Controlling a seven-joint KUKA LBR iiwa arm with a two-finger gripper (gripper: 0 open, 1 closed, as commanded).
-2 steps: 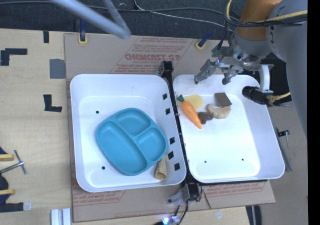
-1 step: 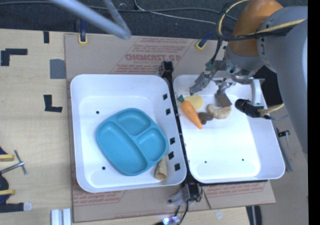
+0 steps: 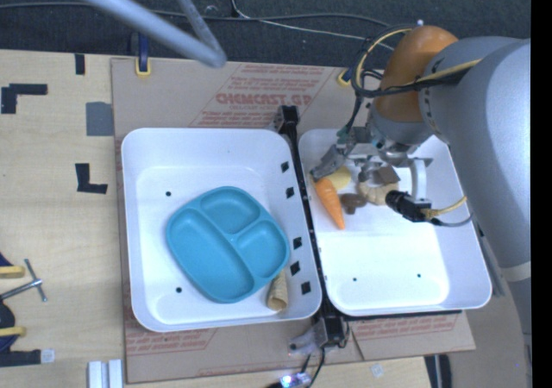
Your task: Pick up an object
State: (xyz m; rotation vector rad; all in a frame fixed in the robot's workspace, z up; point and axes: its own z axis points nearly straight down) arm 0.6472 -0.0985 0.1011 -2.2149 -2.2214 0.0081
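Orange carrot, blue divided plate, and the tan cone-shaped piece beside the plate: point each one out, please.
Orange carrot (image 3: 329,202), camera view, right bin: middle of its body.
Blue divided plate (image 3: 226,242), camera view, left bin: central ridge between compartments.
Tan cone-shaped piece (image 3: 278,293), camera view, left bin: its middle.

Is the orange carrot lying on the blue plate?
No, the carrot lies in the right bin beside the gripper, while the blue plate sits in the left bin.
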